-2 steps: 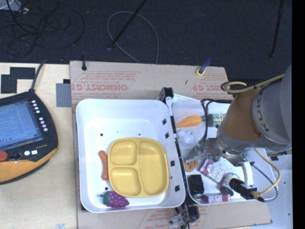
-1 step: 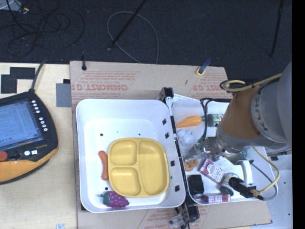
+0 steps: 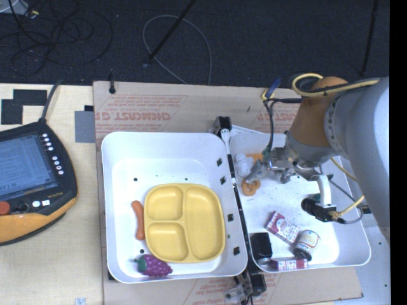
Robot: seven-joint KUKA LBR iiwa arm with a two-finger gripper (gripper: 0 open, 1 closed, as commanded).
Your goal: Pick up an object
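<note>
**Reaching into the right bin, grip unclear**

Looking down on the bench, I see my arm (image 3: 337, 116) coming in from the right, its orange band above the wrist, with the gripper (image 3: 275, 167) low over the far-left part of the right bin (image 3: 356, 250). I cannot tell from here how wide the hand stands or whether it has anything in it; the metal parts blur together.

Just beside the gripper, by the bin's left wall, lie a pale crumpled item (image 3: 244, 165) and an orange-brown pretzel-like piece (image 3: 250, 186). Nearer the front edge sit a red and white packet (image 3: 282, 227), a small round tin (image 3: 308, 239), a black block (image 3: 261, 244) in the front-left corner, and a flat red wrapper (image 3: 289, 265) along the front wall.

The left bin (image 3: 121, 151) carries a yellow divided plate (image 3: 184, 222) in its front half, an orange sausage-shaped toy (image 3: 138, 219) touching the plate's left side, and a purple grape bunch (image 3: 154, 266) at the front-left corner.

A teach pendant (image 3: 32, 180) rests at the bench's left edge.
</note>
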